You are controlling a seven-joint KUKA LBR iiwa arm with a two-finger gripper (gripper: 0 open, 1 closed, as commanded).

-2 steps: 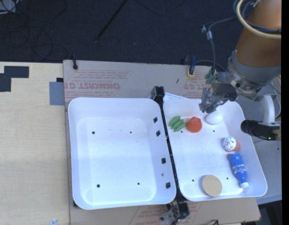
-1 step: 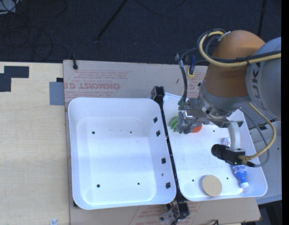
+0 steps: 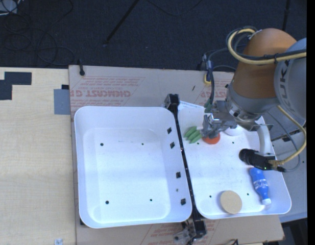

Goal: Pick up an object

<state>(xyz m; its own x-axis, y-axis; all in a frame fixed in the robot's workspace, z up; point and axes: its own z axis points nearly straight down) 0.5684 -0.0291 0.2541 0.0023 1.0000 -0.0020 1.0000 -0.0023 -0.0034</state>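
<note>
On a pale wooden table (image 3: 29, 152) edged by dark carpet (image 3: 147, 29), the pincer (image 3: 212, 128), its opening impossible to judge, hangs over an orange object (image 3: 213, 140) beside a green object (image 3: 192, 133) in the right bin (image 3: 218, 172).

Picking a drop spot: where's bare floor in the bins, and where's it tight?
Left bin: whole floor bare, wall to wall. Right bin: bare strip along the divider side, between the green piece and the tan disc. Crowded: far end, where the tool hangs over the red piece beside the green one; right wall, taken by the blue tube.
</note>
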